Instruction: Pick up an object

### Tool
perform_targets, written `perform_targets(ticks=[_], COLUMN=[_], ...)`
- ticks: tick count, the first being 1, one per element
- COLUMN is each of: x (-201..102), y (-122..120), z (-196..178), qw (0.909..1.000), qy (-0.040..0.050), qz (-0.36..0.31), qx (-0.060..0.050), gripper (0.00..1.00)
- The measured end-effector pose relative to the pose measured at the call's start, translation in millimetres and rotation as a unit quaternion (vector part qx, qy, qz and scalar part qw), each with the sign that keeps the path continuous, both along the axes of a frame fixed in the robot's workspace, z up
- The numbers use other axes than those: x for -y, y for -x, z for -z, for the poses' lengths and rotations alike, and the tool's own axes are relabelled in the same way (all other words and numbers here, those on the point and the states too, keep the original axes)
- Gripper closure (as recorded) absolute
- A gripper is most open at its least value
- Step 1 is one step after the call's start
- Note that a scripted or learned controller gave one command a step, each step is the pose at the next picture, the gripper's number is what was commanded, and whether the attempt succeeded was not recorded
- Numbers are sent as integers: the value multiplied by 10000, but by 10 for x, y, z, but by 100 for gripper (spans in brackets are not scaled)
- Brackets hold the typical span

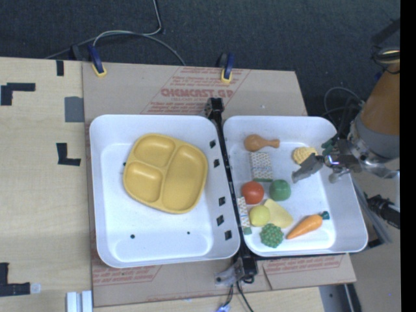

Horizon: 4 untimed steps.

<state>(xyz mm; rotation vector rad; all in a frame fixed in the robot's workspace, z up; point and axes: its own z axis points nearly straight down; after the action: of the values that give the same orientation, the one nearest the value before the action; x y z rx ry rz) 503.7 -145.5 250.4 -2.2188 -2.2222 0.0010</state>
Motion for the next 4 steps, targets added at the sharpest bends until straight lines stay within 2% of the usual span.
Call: perform_targets(ticks=[1, 2, 3, 4], x=[-323, -311, -410, -499], y=[-459, -750, -366, -810], z=[1225, 1644, 1639, 1638], qw=[10000, 10000, 10000, 10000], qy=[-2, 3, 14, 7], qz=[-3, 2, 8, -1], qx=[-13, 8, 35, 25], gripper=[0, 0, 0, 0])
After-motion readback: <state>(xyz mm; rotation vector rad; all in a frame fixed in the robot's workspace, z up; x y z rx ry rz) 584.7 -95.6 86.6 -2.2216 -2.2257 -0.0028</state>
